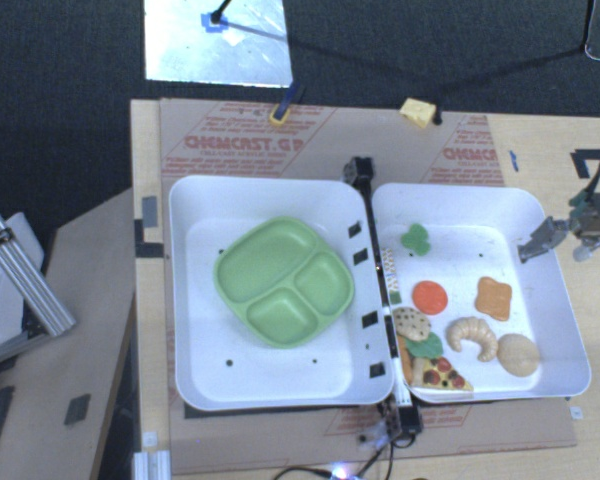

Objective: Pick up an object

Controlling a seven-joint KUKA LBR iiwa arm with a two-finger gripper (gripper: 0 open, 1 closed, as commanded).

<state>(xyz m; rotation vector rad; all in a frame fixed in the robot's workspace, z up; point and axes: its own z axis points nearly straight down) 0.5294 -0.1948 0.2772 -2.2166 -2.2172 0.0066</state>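
Nothing is being held yet: claw (565, 234) is hovering at the right bin (555, 298) edge, grip state unclear; croissant (473, 335) and orange toast (493, 298) are lying untouched.

Toy foods (450, 328) clustered in right bin (540, 268)

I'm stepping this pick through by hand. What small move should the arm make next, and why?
Probably slide the claw left, into the right bin. It sits at that bin's right rim, above no item, while the nearest toys, the orange piece and the croissant, lie further inside, apart from it.
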